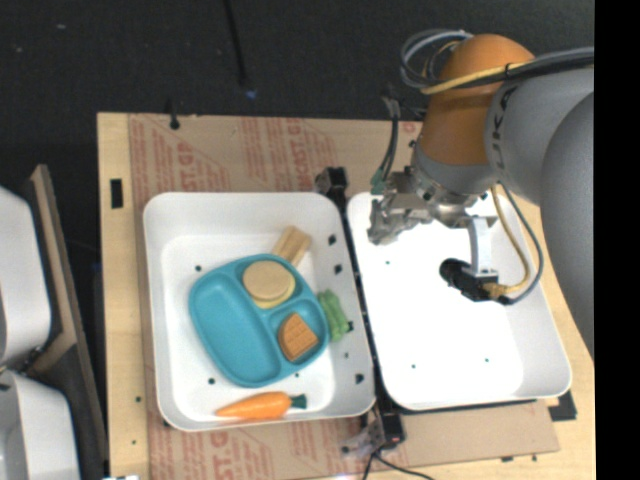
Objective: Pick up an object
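Arm (470, 98) over right bin (520, 368); blue tray (235, 333), carrot (255, 405) in left bin (165, 268).

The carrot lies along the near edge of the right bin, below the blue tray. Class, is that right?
Not quite. The camera view shows the carrot in the left bin, along its near edge, below the blue tray.

My arm (560, 118) is grey with an orange band (470, 98). Both bins are white: the left bin (165, 268) and the right bin (520, 368). The divided plate (225, 333) is light blue, with a tan round cookie (270, 281) and a brown waffle piece (298, 337). The carrot (258, 405) is orange with a green top. The table (220, 153) is pale wood with red printing.
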`<action>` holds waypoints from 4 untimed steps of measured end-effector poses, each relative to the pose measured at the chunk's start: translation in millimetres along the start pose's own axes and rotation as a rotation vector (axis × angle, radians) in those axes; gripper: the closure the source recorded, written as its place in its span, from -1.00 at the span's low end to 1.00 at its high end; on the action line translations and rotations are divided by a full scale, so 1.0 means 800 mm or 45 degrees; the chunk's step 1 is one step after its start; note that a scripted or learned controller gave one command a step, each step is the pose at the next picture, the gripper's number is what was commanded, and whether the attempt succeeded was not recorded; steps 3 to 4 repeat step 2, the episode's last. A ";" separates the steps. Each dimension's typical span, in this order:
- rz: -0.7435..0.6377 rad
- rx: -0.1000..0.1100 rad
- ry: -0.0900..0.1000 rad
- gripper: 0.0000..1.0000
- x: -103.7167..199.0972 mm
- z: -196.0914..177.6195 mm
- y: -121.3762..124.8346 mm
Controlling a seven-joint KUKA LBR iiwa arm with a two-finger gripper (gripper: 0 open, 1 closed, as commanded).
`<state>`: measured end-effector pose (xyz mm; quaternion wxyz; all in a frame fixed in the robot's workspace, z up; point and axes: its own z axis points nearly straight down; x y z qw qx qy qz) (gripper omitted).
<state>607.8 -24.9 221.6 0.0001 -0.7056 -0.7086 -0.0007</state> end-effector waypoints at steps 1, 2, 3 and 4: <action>0.001 0.000 0.000 1.00 0.064 0.005 0.026; 0.003 0.001 0.000 1.00 0.124 0.004 0.043; 0.003 0.001 0.000 1.00 0.124 0.004 0.043; 0.003 0.001 0.000 1.00 0.124 0.004 0.043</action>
